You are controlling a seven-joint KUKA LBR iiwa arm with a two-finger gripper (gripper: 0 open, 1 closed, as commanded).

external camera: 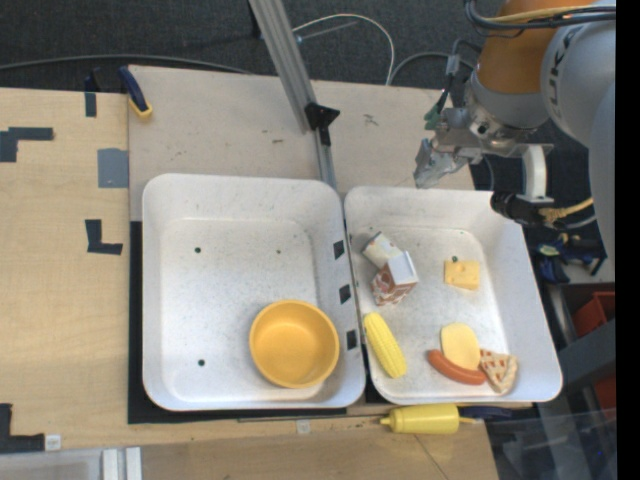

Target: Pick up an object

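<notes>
Nothing was picked yet: the gripper (432, 168) hovered at twelve o'clock above the right bin (520, 268), its open-or-closed state unclear, the milk carton (390, 268) untouched

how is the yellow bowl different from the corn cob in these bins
The round yellow plastic bowl sits in the left white bin; the long yellow toy corn cob lies in the right white bin. The bowl is wider, hollow and orange-tinted; the cob is slim, solid and paler. Both lie near the bins' front edges.
</notes>
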